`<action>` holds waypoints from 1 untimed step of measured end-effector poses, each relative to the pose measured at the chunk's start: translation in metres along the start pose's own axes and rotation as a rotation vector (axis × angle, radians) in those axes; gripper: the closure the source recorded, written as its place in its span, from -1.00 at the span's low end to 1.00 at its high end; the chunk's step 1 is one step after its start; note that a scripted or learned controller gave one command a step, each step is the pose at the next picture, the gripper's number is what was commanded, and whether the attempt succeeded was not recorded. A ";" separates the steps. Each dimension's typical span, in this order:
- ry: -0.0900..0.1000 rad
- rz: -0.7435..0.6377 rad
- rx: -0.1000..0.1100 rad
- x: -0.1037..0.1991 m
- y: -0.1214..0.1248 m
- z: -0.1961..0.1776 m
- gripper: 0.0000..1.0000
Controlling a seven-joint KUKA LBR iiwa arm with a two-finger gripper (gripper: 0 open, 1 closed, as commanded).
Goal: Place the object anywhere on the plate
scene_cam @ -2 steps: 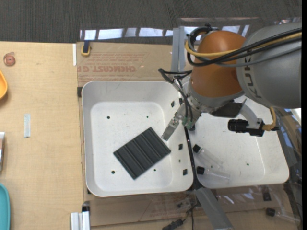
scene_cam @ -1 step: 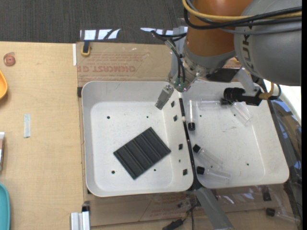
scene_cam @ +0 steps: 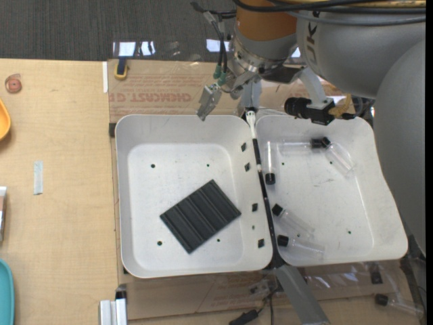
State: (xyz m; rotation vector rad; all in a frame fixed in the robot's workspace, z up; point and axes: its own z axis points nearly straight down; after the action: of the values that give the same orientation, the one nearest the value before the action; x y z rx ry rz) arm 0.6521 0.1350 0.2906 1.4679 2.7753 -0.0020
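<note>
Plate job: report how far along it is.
Done: nothing visibly placed. The dark ribbed plate lies in the left bin. In hand: the gripper sits above the bins' far edge; I can't tell any object in it. Left: getting the object onto the plate.

Open floor is lying all around the black ridged plate (scene_cam: 200,215) in the left bin (scene_cam: 135,131), while the arm (scene_cam: 352,39) is looming over the right bin's (scene_cam: 379,181) far side.

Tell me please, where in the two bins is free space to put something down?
Left bin: the dark ridged plate lies near the middle; bare floor runs along the far wall and in the near corners. Right bin: its middle and near-right floor are bare; clear plastic pieces crowd the far part. The gripper hangs over the far rims.
</note>
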 end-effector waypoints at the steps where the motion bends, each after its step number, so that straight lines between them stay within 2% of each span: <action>1: -0.001 -0.299 -0.002 0.016 0.020 -0.084 -1.00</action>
State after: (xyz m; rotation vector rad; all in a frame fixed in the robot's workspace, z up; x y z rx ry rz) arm 0.6597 0.1594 0.3750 1.0382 2.9615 -0.0004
